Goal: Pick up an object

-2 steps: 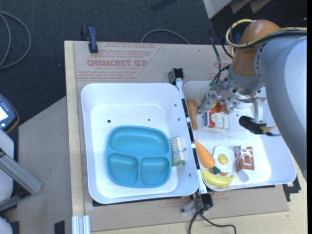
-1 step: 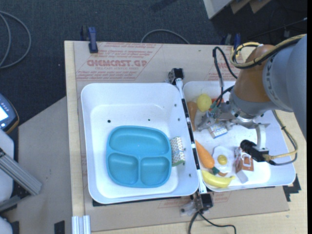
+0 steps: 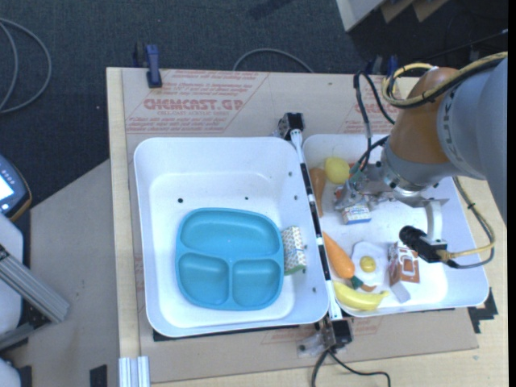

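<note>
Right bin: small white-blue carton under fingers.

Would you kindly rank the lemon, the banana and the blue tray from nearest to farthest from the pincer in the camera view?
1. Lemon: right bin, just up and left of the pincer.
2. Banana: right bin's near edge, well below the pincer.
3. Blue tray: left bin, farthest, across the divider.

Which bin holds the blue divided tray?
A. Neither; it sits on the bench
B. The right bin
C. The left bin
C: the blue divided tray lies flat inside the left bin, while the right bin holds the banana and carrot.
</note>
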Robot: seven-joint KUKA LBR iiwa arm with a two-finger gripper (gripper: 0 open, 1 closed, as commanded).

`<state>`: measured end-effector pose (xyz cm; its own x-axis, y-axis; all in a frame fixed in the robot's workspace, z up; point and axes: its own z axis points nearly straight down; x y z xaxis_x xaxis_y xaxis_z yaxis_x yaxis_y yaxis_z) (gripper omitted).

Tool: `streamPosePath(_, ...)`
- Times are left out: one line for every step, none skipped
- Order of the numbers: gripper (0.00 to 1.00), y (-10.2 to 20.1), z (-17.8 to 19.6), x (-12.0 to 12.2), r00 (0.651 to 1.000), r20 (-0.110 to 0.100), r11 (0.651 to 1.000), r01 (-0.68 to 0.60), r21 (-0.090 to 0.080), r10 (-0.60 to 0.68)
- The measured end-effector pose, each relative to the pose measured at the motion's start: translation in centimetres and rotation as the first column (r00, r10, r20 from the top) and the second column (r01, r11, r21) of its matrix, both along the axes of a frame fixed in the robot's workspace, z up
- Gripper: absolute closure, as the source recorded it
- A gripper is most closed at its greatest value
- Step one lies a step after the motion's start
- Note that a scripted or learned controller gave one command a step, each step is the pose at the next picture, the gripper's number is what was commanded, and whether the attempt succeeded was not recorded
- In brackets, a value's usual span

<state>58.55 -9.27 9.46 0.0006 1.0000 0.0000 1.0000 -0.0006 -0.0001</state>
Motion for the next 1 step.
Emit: streamPosePath(1.0,5.76,9.61,-1.2,1.0,0.009,1.0,-0.008,0.002,0.008)
